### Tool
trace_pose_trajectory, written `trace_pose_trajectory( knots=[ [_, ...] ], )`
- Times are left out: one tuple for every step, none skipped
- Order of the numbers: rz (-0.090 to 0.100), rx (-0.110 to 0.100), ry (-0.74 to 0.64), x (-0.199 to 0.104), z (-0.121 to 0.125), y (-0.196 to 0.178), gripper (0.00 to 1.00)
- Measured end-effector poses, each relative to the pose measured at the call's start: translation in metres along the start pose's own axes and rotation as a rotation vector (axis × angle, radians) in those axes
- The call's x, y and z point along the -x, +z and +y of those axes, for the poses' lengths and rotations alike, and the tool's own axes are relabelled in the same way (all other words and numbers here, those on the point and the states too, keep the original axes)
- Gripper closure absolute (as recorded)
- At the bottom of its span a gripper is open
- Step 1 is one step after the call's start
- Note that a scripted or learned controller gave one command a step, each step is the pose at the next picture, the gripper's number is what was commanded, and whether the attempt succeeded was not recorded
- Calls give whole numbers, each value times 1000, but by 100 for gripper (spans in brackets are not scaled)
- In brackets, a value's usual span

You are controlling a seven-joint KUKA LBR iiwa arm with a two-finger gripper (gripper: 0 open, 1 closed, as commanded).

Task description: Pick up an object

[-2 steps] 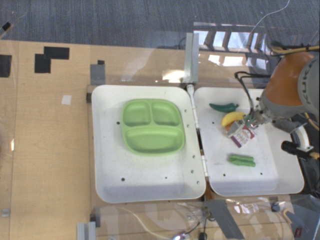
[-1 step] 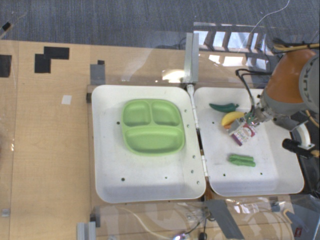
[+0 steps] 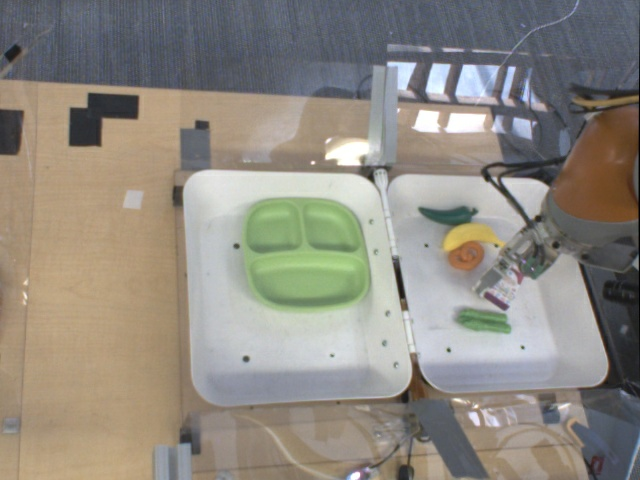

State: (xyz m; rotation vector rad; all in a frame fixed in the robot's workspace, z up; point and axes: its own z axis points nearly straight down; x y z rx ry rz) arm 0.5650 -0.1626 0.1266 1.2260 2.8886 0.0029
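Gripper (image 3: 497, 290) low in right bin (image 3: 560, 363), between banana (image 3: 474, 235) with orange round piece (image 3: 465, 257) and green pod (image 3: 484, 320). Fingers: cannot tell if apart or together, nothing seen clamped. Dark green pepper (image 3: 447, 213) farther back. Green divided plate (image 3: 304, 253) in left bin (image 3: 215, 368).

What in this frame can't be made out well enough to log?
- Gripper, camera view: too small and blurred to tell whether it touches or grips anything.
- Orange toy: too small to name; the banana covers its top edge.
- Arm: cut off by the right edge.
- Bench front below the right bin: cables are blurred behind a clear sheet.
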Motion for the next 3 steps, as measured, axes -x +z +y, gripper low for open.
trace_pose_trajectory(
  knots=[
    [-1, 0, 273, -1, 80, -42, 100],
    [1, -2, 687, -47, 125, -56, 100],
    [2, -4, 639, -92, 63, -56, 100]
  ],
)
